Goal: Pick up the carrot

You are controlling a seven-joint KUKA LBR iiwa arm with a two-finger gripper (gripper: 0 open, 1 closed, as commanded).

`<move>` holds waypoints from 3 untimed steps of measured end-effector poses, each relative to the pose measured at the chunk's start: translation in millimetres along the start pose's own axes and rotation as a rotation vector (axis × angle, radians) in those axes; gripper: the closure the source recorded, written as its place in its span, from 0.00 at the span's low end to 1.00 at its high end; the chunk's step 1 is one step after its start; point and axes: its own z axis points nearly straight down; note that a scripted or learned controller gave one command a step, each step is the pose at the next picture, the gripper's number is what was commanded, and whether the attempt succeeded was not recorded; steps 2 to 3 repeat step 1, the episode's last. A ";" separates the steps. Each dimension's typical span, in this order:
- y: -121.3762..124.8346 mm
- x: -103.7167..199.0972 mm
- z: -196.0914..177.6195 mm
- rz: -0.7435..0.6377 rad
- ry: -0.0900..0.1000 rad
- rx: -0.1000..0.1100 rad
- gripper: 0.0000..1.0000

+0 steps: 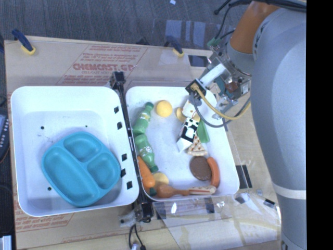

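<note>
The carrot (146, 174) is a short orange piece lying against the left wall of the right bin (229, 155), near the front. It lies between a green bottle (147, 153) and a small yellow fruit (161, 178). My gripper (186, 137) reaches down into the middle right of that bin, its black and white tip just above a pizza slice (196, 149). It is well to the right of the carrot and a little farther back, with bare bin floor between them.
The right bin also holds a lemon (164, 108), a second green bottle (142, 120), a brown cookie (200, 168), a sausage (213, 171) and a drumstick (174, 191). A blue divided plate (80, 168) lies in the left bin (21, 139).
</note>
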 end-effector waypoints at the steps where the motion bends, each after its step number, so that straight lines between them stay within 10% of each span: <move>1: -14.4 30.8 125.5 0.012 -0.022 0.018 0.00; 3: -14.4 30.8 125.5 0.012 -0.022 0.018 0.00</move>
